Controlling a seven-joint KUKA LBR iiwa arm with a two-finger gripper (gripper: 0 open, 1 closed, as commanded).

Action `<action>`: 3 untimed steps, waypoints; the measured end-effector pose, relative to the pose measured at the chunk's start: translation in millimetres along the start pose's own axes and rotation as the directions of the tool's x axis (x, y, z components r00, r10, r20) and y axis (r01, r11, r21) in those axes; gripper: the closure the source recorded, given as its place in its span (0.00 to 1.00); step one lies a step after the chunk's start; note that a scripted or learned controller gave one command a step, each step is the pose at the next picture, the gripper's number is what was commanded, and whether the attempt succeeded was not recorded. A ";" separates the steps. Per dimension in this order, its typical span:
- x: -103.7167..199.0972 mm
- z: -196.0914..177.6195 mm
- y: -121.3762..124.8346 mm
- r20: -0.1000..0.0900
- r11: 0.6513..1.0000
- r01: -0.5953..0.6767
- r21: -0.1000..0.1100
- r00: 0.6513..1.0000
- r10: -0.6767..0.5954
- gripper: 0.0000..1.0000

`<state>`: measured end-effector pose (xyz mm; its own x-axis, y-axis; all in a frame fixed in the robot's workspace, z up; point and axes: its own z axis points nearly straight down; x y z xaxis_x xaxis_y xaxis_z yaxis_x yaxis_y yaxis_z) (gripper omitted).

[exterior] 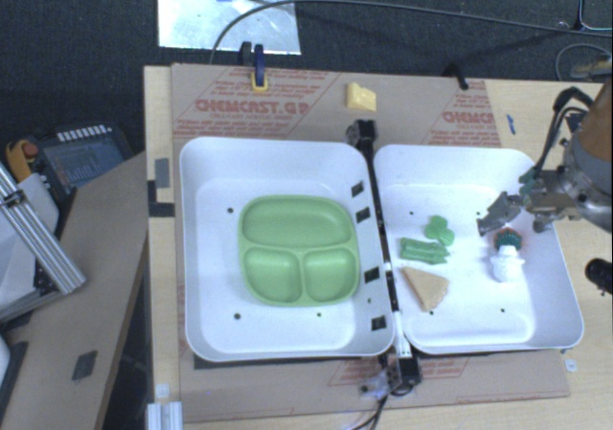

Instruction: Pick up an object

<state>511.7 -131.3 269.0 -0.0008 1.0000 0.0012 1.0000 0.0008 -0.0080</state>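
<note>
Three small items lie in my right bin [551,318]: nearest, a tan wedge [427,287]; then green pieces [428,240]; beside them a white bottle [505,258]. The gripper [502,214] hovers just above the bottle, jaws seemingly spread, gripping nothing. I'd centre over it, then descend.

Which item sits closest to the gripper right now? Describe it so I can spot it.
Look in the right-hand bin, near its right side, just below the gripper. There lies a small white bottle with a teal cap, the only white item; its neighbours are green or tan.
</note>
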 end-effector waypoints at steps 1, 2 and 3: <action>0.3 -4.9 1.9 0.002 1.000 0.003 -0.010 1.000 -0.003 0.00; 3.8 57.4 0.8 0.000 1.000 0.001 -0.004 1.000 -0.001 0.00; -0.4 117.6 -5.0 0.000 1.000 0.000 -0.004 1.000 0.000 0.00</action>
<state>505.8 -131.6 151.5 -0.0004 1.0000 0.0011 1.0000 0.0004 -0.0043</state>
